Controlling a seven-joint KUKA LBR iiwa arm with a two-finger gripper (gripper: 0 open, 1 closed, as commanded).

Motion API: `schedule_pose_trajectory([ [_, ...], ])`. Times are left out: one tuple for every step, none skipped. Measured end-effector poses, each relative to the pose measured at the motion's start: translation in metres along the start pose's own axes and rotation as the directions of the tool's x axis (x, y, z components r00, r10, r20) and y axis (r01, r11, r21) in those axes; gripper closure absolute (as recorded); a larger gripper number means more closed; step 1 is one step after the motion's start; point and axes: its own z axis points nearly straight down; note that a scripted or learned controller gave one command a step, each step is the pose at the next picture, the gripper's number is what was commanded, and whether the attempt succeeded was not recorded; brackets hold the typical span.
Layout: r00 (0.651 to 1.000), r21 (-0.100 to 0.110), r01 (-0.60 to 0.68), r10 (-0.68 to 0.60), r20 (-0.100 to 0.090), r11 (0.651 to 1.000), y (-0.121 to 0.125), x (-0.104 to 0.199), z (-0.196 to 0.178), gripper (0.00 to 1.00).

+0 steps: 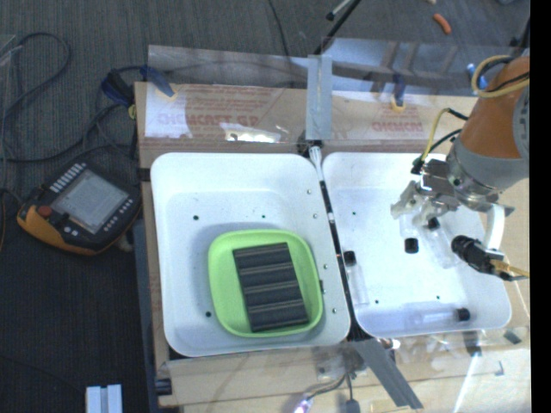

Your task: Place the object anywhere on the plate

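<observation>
Nearest the camera, the left bin [172,231] carries a green plate [219,256] toward its 6 o'clock edge. A dark ribbed block [269,286] lies flat on the plate, long axis running 12 to 6, wholly within the rim — judged to be the task's object, resting on its target. It sits slightly toward the plate's 3 o'clock side, with green showing all round.

Across the divider, the right bin [379,299] holds a clear tube [430,315] along its 6 o'clock wall and a small dark piece [411,245] near centre, both loose.

Farther back, the gripper [428,216] hangs over the right bin at about 2 o'clock, well apart from the plate. Whether its fingers are released or clenched cannot be told; nothing is seen between them.

Judgement: placement looks complete.
</observation>
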Motion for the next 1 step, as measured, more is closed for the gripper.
schedule_pose_trajectory([
  [1.000, 0.000, 0.000, 0.000, 0.000, 1.000, 0.0001, 0.0000, -0.0002, 0.00],
])
